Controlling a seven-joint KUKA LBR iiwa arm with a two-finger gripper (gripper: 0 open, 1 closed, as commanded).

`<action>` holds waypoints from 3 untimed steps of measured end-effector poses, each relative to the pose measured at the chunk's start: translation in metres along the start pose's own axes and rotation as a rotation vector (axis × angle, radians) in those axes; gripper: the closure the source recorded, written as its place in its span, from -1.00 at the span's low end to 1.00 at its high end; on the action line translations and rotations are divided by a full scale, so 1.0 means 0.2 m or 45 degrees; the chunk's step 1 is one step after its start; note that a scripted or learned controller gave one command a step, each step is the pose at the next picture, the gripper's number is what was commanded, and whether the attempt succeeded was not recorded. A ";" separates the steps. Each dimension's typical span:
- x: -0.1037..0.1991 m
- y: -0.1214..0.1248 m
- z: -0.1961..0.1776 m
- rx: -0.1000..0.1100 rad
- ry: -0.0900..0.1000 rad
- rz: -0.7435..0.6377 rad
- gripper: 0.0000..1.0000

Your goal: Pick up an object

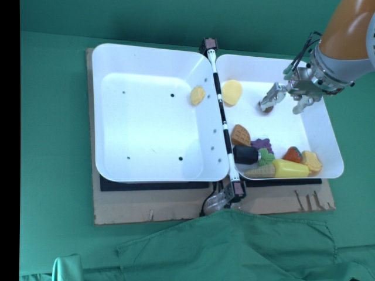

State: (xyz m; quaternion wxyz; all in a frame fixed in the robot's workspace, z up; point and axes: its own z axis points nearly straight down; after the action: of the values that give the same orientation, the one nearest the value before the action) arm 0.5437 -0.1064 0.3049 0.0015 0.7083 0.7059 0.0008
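Two bins: the left bin (pixel 111 63) carries one yellow piece (pixel 197 95) at its right wall. Toys (pixel 275 160) crowd the right bin's (pixel 331 151) near edge; my pincer (pixel 285 102), spread wide, hangs above its far edge, nothing gripped.

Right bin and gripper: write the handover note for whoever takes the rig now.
Gripper: fingers spread open, nothing between them, over the right bin near its far side.
Things: yellow piece near the divider; waffle, ice cream cone, strawberry clustered at the near edge. Another yellow piece lies in the left bin.
Done: nothing picked.
Left: grasp and lift one object.
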 end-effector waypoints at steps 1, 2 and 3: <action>-0.27 -0.20 0.40 0.009 0.000 0.009 -1.00; -0.34 0.08 0.34 -0.008 -0.004 -0.002 -1.00; -0.41 0.45 0.62 -0.010 -0.007 -0.004 -1.00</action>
State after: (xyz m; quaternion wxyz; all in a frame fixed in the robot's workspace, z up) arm 0.6340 -0.1881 0.1808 0.0064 0.7073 0.7069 0.0016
